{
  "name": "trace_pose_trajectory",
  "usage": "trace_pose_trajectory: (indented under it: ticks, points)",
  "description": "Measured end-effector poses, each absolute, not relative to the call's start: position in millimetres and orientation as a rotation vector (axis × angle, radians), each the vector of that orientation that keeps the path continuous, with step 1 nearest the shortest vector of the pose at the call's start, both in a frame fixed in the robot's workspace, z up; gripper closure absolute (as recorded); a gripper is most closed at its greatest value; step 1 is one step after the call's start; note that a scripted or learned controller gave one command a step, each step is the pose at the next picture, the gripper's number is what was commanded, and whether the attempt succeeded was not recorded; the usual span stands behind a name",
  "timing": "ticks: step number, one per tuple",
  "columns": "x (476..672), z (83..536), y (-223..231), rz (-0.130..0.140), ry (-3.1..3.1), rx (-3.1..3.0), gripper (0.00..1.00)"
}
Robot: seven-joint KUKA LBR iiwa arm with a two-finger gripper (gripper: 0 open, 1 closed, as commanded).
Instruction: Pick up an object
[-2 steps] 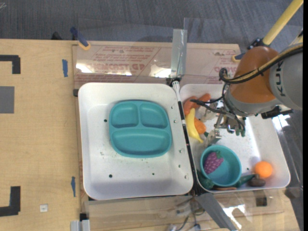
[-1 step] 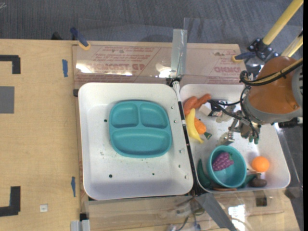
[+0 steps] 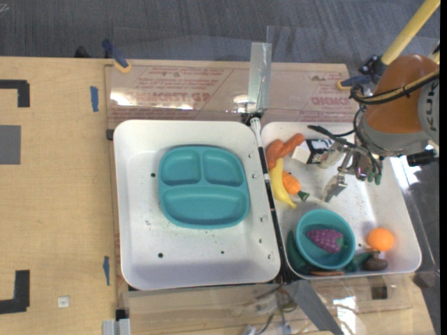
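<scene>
A teal bowl (image 3: 323, 241) holding purple grapes (image 3: 325, 239) sits at the right bin's (image 3: 408, 215) front, an orange (image 3: 380, 239) just right of it. Behind the bowl lie a banana (image 3: 281, 183) and carrot (image 3: 285, 148). Right of these the gripper (image 3: 338, 187) hangs open, holding nothing; left of the bowl, the other bin (image 3: 133, 201) holds a teal divided plate (image 3: 204, 187).

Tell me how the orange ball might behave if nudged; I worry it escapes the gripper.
The orange ball looks round and smooth, so it would probably roll. It lies near the right bin wall, which would likely stop it. It seems small, probably light.

Bright even light, slightly soft, perhaps glare
</scene>
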State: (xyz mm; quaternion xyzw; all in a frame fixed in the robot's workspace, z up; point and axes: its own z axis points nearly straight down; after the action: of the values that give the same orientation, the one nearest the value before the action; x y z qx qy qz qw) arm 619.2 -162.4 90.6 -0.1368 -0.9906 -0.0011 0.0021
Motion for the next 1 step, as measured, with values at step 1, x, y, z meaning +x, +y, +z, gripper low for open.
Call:
trace_pose_trajectory:
  ticks: [1]
  points:
    - [625.9, 91.9, -105.9, 0.017, -3.099, -0.456, 0.00]
